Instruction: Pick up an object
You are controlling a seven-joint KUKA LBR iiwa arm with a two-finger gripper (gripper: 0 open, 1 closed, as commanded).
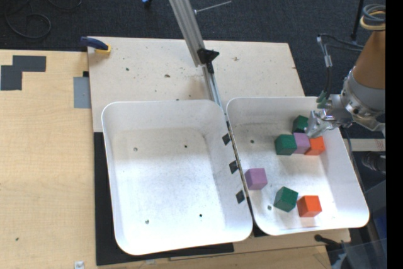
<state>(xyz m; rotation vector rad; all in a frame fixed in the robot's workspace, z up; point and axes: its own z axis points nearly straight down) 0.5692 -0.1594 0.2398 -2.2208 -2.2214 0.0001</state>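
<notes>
Right bin (352, 183) holds seven blocks: green, purple, orange. Left bin (110, 154) bare. Gripper (317, 121) over upper cluster; finger state indeterminable.

Bare white floor is lying open across the left shallow white bin (126, 116). In the right shallow white bin (264, 110), a tight cluster of green cube (285, 144), purple cube (301, 142) and orange cube (316, 145) is crowding the far right side, while a lone purple cube (255, 178), a second green cube (286, 199) and a second orange cube (309, 205) are leaving gaps between them. A slanted aluminium post (186, 19) is standing over the bins' shared far edge.
</notes>
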